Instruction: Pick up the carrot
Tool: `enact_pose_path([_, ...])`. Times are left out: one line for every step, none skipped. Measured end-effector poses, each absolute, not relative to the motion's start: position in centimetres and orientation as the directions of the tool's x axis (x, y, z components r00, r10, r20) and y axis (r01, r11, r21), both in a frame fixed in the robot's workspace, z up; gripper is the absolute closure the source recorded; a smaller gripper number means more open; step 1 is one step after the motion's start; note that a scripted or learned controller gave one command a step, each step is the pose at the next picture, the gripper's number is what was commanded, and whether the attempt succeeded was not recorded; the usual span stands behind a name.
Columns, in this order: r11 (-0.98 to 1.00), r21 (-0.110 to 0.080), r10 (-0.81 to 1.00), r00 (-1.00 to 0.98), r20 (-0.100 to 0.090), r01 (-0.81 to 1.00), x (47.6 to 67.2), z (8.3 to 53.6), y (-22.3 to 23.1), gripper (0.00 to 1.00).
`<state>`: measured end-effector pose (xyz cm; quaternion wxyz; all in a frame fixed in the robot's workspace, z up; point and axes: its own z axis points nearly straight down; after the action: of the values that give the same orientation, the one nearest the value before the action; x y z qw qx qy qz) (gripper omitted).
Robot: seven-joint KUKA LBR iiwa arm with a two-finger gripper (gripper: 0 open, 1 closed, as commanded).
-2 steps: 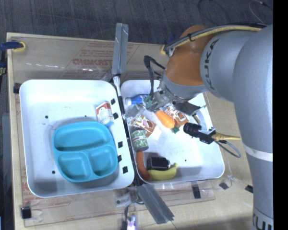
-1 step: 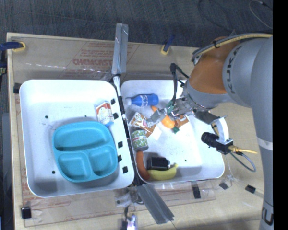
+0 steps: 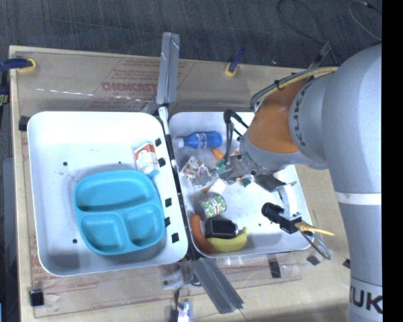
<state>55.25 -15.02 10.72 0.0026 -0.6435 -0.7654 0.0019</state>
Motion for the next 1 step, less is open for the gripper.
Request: enact_pose_path([0.161, 0.0, 0.987, -0.161, 0.003, 0.987, 59.7, 9.13, -20.82, 0.0])
